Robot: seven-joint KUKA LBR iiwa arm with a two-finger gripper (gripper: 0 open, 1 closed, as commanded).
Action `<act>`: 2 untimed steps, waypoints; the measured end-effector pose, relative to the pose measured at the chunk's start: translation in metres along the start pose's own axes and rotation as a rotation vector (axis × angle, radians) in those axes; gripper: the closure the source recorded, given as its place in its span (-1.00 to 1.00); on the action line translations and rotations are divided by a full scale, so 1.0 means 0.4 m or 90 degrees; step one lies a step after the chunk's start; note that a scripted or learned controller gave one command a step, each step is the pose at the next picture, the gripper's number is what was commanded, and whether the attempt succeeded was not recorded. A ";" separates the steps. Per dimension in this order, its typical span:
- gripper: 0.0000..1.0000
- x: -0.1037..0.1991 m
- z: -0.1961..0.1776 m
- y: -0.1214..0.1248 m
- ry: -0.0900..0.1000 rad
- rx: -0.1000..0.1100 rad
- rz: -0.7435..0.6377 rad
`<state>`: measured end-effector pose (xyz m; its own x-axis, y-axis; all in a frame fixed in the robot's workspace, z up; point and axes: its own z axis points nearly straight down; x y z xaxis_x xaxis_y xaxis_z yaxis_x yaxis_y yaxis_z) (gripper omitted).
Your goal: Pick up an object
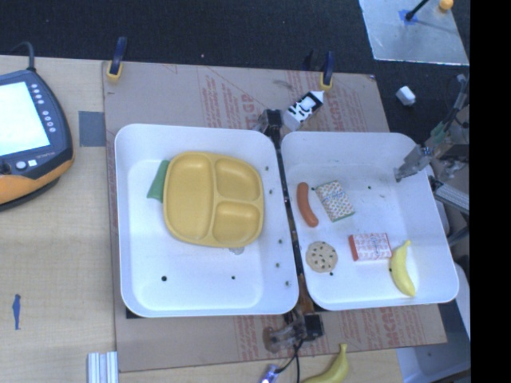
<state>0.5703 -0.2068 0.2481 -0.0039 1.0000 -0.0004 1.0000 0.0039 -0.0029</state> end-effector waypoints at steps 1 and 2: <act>-1.00 0.092 0.205 -0.142 0.000 0.001 0.000; -1.00 0.197 0.384 -0.166 -0.002 -0.005 -0.002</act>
<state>0.5033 -0.1284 0.0948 -0.0063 1.0000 -0.0032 1.0000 0.0063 0.0050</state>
